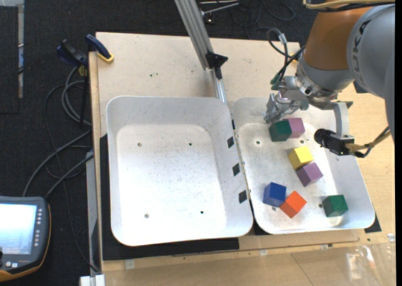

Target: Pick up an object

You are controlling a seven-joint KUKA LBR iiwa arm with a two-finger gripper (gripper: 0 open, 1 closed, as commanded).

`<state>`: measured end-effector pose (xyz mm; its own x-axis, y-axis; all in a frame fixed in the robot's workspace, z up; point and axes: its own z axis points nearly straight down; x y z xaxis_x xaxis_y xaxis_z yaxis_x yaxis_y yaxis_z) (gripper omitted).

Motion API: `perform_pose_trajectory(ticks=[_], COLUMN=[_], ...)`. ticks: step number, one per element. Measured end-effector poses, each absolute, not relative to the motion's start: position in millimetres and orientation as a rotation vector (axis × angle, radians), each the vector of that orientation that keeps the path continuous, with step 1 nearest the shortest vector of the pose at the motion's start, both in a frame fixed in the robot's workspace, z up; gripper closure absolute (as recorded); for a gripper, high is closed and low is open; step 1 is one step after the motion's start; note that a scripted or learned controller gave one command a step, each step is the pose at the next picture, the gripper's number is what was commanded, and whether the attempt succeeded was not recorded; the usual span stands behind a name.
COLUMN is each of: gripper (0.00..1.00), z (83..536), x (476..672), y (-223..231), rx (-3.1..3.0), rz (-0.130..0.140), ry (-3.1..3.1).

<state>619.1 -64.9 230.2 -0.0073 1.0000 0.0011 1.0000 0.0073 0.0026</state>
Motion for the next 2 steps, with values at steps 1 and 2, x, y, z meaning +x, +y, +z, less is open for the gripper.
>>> perform_pose_trajectory(ticks=[1,2], gripper=[1.0,1.0], z=[228,229], x=[622.0,622.7], y=[-2,56], rx=[2.212,2.213], rz=[0.003,0.004], ry=[2.232,2.231])
